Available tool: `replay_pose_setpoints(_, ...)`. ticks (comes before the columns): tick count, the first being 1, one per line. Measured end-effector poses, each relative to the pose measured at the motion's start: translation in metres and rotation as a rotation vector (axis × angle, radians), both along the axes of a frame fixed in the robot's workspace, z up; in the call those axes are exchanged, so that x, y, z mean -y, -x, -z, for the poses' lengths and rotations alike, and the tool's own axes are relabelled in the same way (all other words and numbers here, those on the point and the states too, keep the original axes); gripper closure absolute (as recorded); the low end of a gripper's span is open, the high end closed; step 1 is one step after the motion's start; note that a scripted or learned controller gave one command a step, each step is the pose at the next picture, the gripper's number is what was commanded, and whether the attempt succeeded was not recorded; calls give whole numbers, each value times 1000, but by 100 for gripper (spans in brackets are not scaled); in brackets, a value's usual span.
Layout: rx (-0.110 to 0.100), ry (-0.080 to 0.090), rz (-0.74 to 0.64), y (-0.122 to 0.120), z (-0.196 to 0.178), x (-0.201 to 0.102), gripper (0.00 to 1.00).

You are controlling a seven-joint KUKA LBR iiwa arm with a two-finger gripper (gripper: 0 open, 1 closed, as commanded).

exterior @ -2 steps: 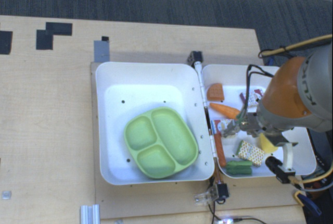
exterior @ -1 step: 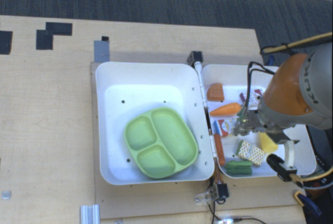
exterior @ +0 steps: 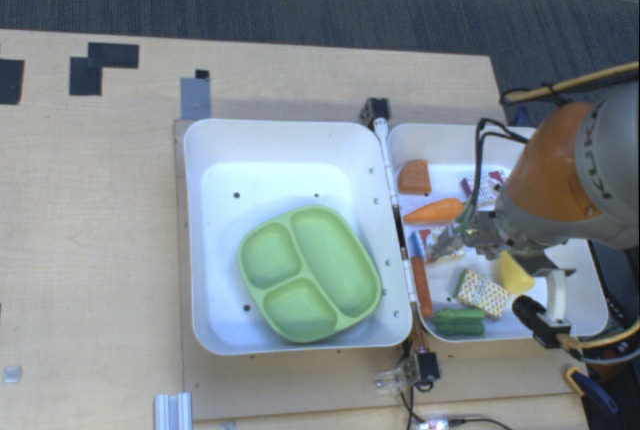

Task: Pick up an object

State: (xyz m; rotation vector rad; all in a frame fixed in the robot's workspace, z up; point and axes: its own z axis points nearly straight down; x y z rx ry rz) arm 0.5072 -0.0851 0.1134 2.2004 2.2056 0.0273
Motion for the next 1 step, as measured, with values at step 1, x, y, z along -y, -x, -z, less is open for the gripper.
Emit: replay_pose_setpoints(1, -24, -10, -5, -20, 24, -2, 0)
